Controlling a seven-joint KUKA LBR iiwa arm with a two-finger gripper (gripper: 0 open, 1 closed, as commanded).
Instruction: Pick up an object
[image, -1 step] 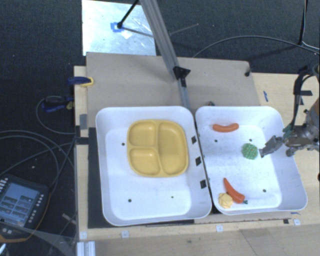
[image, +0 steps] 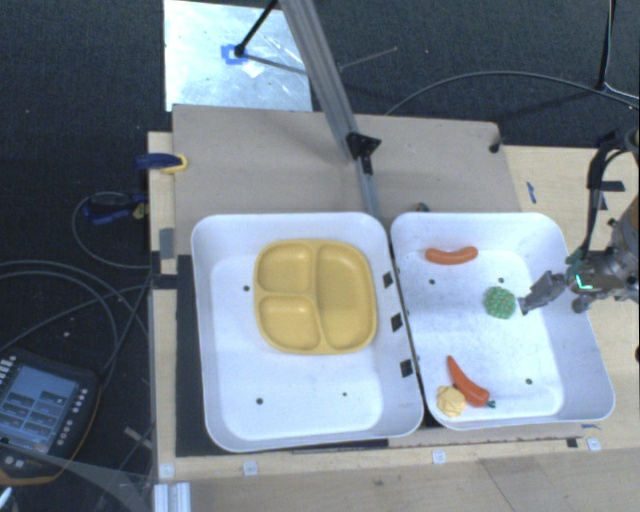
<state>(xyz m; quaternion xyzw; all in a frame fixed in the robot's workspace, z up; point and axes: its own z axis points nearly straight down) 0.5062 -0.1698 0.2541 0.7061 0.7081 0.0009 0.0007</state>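
Green ball (image: 499, 302) lies just beside the claw (image: 534, 298).

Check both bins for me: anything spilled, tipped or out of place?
Nothing stands out. The yellow divided plate lies flat in the left bin. In the right bin, sausage, green ball, carrot and yellow piece lie scattered.

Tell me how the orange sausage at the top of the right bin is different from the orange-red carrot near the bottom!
The orange sausage lies almost level across the right white bin; the orange-red carrot lies slanted. The sausage is paler orange, the carrot redder. The sausage lies alone, while the carrot lies right beside a small yellow lumpy toy. The sausage has rounded ends; the carrot looks tapered. Both are long, thin toy foods in the same bin.
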